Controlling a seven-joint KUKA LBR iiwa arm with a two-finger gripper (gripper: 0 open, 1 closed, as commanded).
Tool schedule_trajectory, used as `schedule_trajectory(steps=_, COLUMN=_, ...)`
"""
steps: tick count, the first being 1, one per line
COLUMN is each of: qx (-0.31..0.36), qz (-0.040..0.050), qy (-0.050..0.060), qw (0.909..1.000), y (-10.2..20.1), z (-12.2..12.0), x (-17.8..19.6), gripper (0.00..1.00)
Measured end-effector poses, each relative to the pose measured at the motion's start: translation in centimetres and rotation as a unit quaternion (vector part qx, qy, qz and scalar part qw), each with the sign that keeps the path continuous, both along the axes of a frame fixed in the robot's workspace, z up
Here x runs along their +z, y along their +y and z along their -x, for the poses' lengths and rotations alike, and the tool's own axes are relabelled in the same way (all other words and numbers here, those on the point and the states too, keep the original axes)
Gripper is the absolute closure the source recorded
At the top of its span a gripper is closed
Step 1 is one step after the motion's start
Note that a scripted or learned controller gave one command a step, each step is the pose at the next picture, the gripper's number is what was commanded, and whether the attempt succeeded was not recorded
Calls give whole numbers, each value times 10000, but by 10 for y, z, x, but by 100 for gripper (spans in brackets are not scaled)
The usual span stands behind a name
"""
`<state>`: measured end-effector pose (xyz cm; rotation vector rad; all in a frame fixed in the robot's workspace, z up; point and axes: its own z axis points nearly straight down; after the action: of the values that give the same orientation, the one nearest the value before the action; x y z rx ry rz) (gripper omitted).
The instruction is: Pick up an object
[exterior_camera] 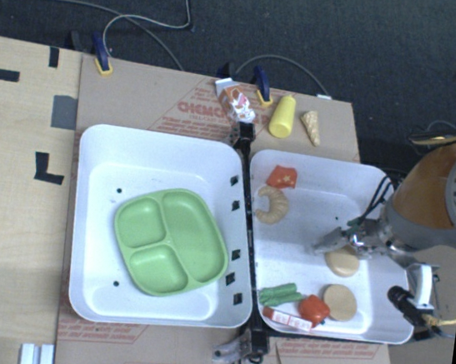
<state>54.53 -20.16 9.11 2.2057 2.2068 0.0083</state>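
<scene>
We see the pincer (339, 243) low in the right bin (322, 172), at the right of the frame, just above a pale round bun (341, 263). We cannot tell how it is set. A green plate (171, 241) lies in the left bin (101, 159).

Grey arm (447, 212), broad orange band above wrist, black cables along it, metallic silver gripper (346, 238).
</scene>
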Motion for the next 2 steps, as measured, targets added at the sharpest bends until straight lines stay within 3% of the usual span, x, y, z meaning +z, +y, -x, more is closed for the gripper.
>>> schedule_trajectory(steps=1, qx=0, qz=-14, qy=-3, qw=10000, y=1, z=-1, x=11, gripper=100)
schedule_trajectory(steps=2, qx=16, qz=-64, qy=44, qw=10000, y=-20, z=-39, x=0, gripper=100)
